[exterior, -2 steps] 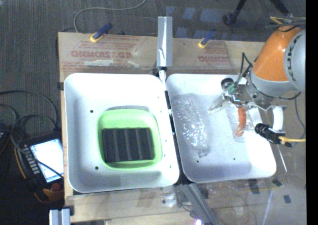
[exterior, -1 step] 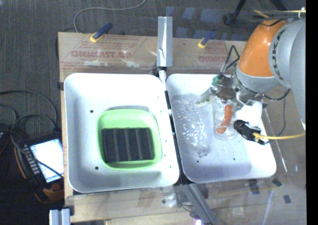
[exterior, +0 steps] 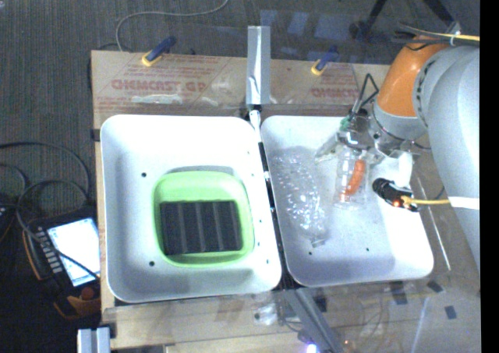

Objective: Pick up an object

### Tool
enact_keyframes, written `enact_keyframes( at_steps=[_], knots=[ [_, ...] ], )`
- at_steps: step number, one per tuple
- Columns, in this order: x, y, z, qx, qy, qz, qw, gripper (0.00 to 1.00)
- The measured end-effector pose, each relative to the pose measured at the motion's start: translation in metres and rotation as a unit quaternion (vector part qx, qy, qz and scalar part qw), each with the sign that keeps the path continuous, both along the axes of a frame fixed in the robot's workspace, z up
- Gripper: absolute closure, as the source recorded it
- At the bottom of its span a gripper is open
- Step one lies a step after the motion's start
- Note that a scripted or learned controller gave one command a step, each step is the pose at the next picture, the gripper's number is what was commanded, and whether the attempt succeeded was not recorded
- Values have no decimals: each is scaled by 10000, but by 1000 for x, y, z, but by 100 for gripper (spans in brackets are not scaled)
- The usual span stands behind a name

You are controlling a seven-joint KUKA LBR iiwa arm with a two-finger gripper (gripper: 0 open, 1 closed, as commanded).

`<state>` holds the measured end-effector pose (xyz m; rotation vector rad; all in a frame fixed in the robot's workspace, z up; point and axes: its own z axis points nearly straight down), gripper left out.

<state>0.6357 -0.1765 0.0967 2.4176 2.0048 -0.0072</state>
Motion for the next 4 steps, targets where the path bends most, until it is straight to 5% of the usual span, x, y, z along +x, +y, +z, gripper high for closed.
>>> enact_keyframes(
  at_steps=[1, 2, 3, 4],
  knots=[
    [-1, 0, 8, -9, 18, 5, 10000, 100],
    [32, 17, 83, -1, -4, 758, 9971, 100],
    [32, 17, 91, -15, 11, 760, 9971, 100],
    [32, 23, 14, -9, -9, 380, 9993, 100]
  ],
)
